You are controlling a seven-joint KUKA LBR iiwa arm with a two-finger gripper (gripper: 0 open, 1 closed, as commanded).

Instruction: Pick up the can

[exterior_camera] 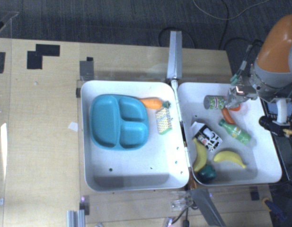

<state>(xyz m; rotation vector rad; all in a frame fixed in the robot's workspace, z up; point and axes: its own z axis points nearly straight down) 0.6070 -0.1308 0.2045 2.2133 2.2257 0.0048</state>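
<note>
- Here, in the camera view, you have the can (pixel 214 102) lying on its side in the right bin (pixel 273 148), near that bin's far edge and toward its far left corner
- The gripper (pixel 235 94) sits right at the can's right end, touching or nearly so; you can't tell from this slant how wide it stands or whether anything is caught in it
- Expect the can to be light and rigid, with a smooth, slippery round wall that will roll if nudged; your best hold is probably across the middle of its body, pads squeezing the curved sides
- Count for the right bin: one can, one green bottle (pixel 234 131) toward the right edge, two bananas (pixel 230 158) near the near edge, one orange-red piece (pixel 229 113) beside the can, one black-and-white carton (pixel 207 136), one dark green round item (pixel 207 173) at the near left corner
- Count for the left bin (pixel 136 181): one blue divided plate (pixel 119 122), one carrot (pixel 152 103) at the far edge, one small patterned packet (pixel 163 121)
</note>
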